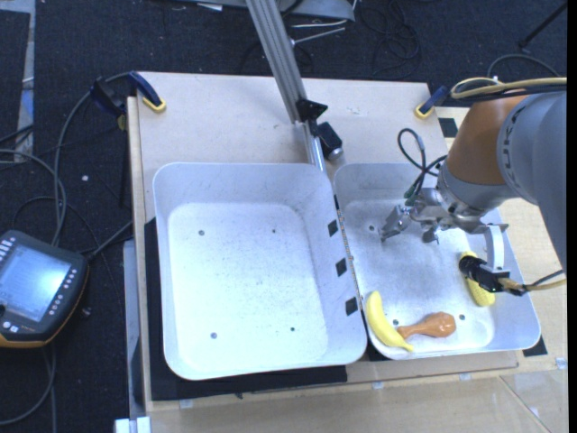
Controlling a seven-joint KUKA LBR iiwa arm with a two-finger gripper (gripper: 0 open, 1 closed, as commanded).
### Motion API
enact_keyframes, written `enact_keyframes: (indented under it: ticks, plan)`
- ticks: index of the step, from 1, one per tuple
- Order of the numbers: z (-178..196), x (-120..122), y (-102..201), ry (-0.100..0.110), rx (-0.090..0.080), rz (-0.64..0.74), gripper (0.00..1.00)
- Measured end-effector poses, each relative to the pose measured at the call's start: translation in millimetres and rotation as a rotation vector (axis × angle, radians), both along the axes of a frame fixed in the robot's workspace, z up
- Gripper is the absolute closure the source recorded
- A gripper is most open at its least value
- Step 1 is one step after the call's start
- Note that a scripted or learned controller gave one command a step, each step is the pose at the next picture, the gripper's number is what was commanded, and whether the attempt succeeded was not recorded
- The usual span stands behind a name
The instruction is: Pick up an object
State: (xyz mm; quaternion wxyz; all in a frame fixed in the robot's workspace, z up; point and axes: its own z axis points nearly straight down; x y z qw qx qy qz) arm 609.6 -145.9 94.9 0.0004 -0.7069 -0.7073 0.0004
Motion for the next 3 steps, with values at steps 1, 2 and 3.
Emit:
enact_keyframes:
  ticks: [1,2,3]
  plan:
    - [10.8,0.4,-0.1,-0.002,0.000,0.000,1.00]
    - [53.2,-0.7,-2.4,-0.005,-0.001,-0.001,1.00]
    - [109.1,9.9,-3.7,-0.006,-0.001,0.000,1.00]
